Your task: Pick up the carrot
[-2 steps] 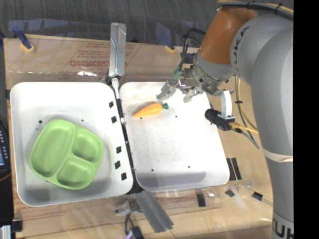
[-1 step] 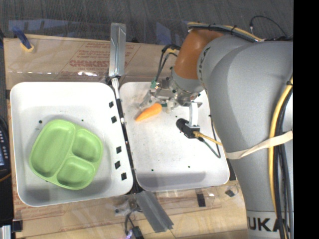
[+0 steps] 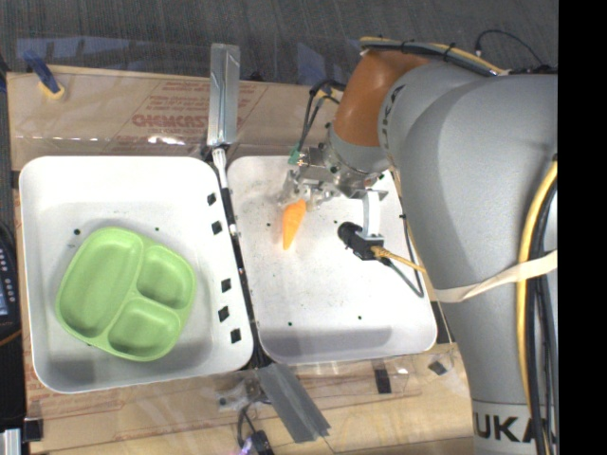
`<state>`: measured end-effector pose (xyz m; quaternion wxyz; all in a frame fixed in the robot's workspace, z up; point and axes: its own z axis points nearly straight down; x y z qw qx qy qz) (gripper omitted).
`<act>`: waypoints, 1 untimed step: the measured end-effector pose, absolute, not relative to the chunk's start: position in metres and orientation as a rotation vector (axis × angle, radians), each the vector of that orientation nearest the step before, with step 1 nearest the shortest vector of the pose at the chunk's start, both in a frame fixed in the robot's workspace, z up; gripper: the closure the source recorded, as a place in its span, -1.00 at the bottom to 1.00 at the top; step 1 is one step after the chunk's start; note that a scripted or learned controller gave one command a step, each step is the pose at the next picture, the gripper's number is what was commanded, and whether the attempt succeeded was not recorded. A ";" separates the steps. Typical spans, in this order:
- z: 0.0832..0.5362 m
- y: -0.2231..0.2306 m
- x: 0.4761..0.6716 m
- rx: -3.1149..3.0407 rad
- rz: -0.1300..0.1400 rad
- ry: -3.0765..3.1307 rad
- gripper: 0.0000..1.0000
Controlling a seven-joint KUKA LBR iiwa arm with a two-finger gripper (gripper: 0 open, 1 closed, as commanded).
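**Gripper low over the carrot's upper end in the right bin**

A wooden bench [image 3: 123,112] carries two shallow white bins side by side, with dark grey carpet beyond it at twelve o'clock. The left bin [image 3: 57,188] holds a green sectioned plate [image 3: 126,293]. The right bin [image 3: 332,320] holds the carrot [image 3: 292,224], lying near the bin's upper left, its thin end pointing toward six o'clock.

The gripper [image 3: 308,190] sits just at the carrot's twelve o'clock end. Its fingers are small and tangled with wrist hardware and cables, so I cannot tell their spread or whether they touch the carrot.

The grey arm [image 3: 465,178] enters from three o'clock, its orange band [image 3: 365,98] above the wrist, bending down into the right bin.
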<state>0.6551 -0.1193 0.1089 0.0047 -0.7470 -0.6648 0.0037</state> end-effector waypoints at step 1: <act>0.218 -0.068 0.656 -1.755 0.003 -2.605 1.00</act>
